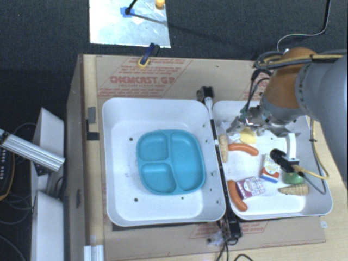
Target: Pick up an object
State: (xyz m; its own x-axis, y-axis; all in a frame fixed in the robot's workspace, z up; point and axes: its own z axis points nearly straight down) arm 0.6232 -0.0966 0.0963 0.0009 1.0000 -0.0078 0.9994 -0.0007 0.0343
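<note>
While I scan from the near wall of the right bin (283, 213), every toy I meet lies flat on the floor, so I judge the pick not yet made; what is left is the grasp itself and the lift.

Closest to me, a red sausage (237, 194), a small pink carton (251, 187) and a corn cob (293, 190) sit in a row just inside that wall, crowded enough that I would not want to come down between them. A blue and white box (270, 171) and a green piece (293, 177) lie just behind them, near each other.

Further in, an orange sausage (243, 149) has bare white floor on its near side, the best open room in this bin. A pale bread stick (223, 147) runs along the left wall, too tight against it for an easy approach. Just beyond the sausage is a yellow piece (248, 137), and the hand (243, 123) hangs right over its far side. I cannot tell whether the hand is open or closed, nor whether it touches the piece. My guess is that this piece is the target. The far wall is close behind the hand, and the arm (304, 91) covers the far right corner.

The left bin (125, 200) holds only a blue plate (170, 162), with free floor all around. Beyond both bins, on the tabletop (141, 80), a small blue and yellow item (148, 54) lies well apart.
</note>
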